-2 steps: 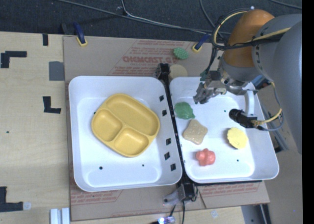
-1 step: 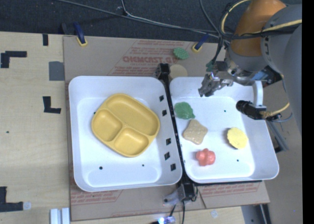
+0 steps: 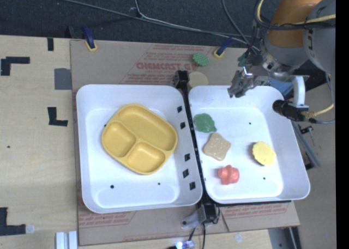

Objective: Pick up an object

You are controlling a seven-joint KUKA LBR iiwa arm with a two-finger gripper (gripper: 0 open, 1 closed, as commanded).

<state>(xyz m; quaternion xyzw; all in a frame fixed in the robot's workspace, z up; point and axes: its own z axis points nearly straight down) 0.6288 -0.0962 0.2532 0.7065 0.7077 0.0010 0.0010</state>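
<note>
Four small items lie in the right bin (image 3: 289, 185): a green piece (image 3: 205, 123) near the divider, a tan waffle-like piece (image 3: 217, 146) just below it, a red piece (image 3: 229, 174) toward the front, and a yellow piece (image 3: 264, 153) on the far side, well apart from the others. Left bin (image 3: 87, 188) holds a yellow divided tray (image 3: 139, 138). One more green bit (image 3: 200, 59) sits on the cardboard behind the bins, outside both.

End effector (image 3: 240, 86) hangs over the back rim of the right bin, nothing between its fingers; whether they stand apart or together cannot be told at this angle.

Step in hand, by my reading: choosing a target and coming down on it. Nothing lifted yet.

Doing it well:
- Yellow piece looks the safest pick, with free space all round it.
- Green and tan pieces almost touch; a descent between them risks nudging one.
- Centre over the chosen item, descend straight, close low near the bin floor.
- Keep clear of the bin wall.
</note>
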